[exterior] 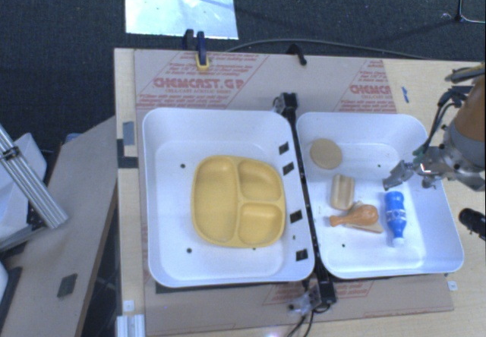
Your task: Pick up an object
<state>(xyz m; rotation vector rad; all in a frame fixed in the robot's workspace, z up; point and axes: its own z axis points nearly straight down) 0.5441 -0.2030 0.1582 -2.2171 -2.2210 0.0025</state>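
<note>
The gripper (410, 170) hangs over the right side of the right-hand shallow white bin (437, 252), just above and to the right of the small blue plastic bottle with a white label (394, 215), which lies on its side on the bin floor. Whether the jaws are open or closed cannot be told at this size, and nothing is seen between them.

To the left of the bottle lie an orange-tan wooden spoon-shaped piece (355, 216), a pale tan block (342, 191) and, farther off, a round tan disc (326, 153). The yellow divided plastic plate (238, 201) sits alone in the left-hand white bin (163, 176).

The likeliest trouble is a miss on the bottle: being round and on its side, it would probably roll away if the jaws come down off-centre or across its length. The bin's right wall is near, so a descent there risks a jaw striking the rim. The spoon-shaped piece lies close enough to be nudged.
</note>
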